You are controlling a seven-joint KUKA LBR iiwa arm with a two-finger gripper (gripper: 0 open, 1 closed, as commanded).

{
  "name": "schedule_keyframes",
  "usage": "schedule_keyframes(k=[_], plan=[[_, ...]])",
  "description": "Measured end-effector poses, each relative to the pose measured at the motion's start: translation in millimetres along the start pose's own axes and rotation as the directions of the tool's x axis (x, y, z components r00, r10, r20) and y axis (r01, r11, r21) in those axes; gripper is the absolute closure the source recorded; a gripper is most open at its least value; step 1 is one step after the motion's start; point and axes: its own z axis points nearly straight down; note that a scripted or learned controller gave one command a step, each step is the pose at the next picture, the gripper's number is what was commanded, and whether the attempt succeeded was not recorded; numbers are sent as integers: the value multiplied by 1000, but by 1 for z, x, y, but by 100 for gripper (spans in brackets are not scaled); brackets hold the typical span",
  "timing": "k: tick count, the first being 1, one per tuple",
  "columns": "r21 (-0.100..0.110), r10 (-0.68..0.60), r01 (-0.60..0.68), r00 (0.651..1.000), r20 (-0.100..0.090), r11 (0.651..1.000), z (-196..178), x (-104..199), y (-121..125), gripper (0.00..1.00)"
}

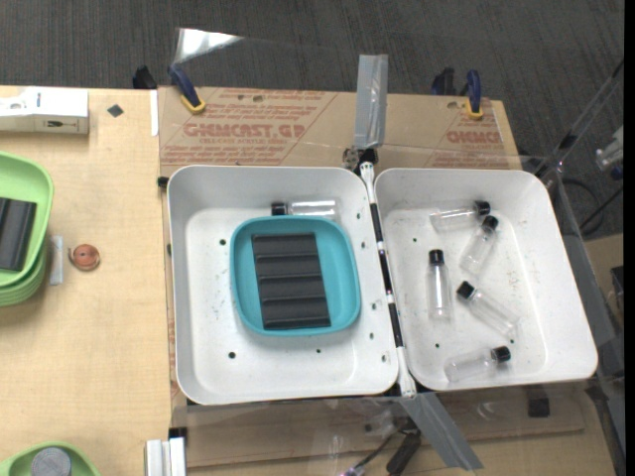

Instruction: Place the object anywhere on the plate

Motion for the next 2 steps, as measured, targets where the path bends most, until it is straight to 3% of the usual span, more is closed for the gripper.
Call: schedule_keyframes(k=[2], plan=[[0,0,0,1000,0,1000,0,0,0,0]])
